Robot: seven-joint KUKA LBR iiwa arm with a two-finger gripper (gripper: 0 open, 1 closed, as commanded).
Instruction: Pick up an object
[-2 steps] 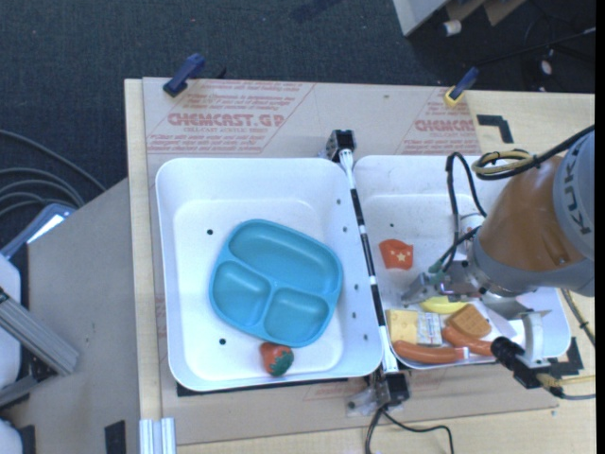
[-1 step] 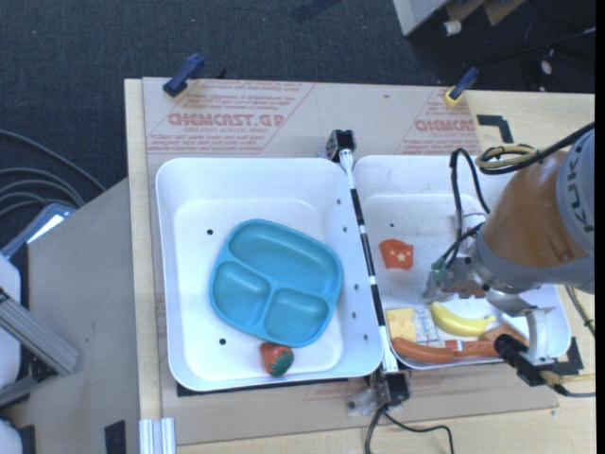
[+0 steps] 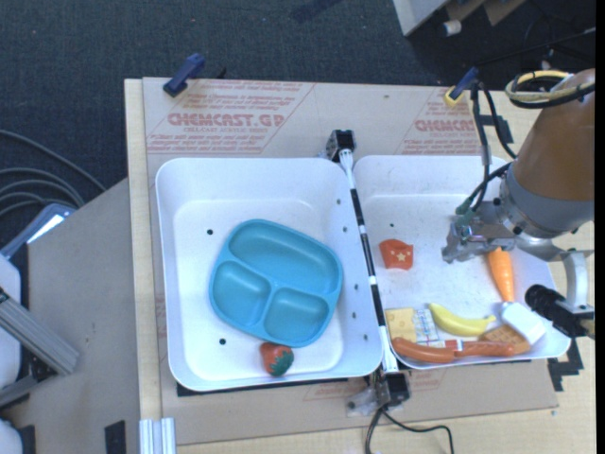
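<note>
My gripper (image 3: 470,244) hangs low in the right bin (image 3: 416,183), near its right side. A toy carrot (image 3: 501,272) lies just right of and below it; whether it touches the carrot I cannot tell. A small red piece (image 3: 397,253) sits left of the gripper, apart from it. Along the bin's front lie a yellow banana (image 3: 460,321), a sausage (image 3: 458,351), a yellow cheese block (image 3: 402,323) and a white block (image 3: 523,323).
The left bin (image 3: 180,206) holds a blue divided plate (image 3: 274,281) and a strawberry (image 3: 277,357) at its front. A black divider (image 3: 364,253) runs between the bins. The arm's orange band (image 3: 560,159) looms over the right bin's far right.
</note>
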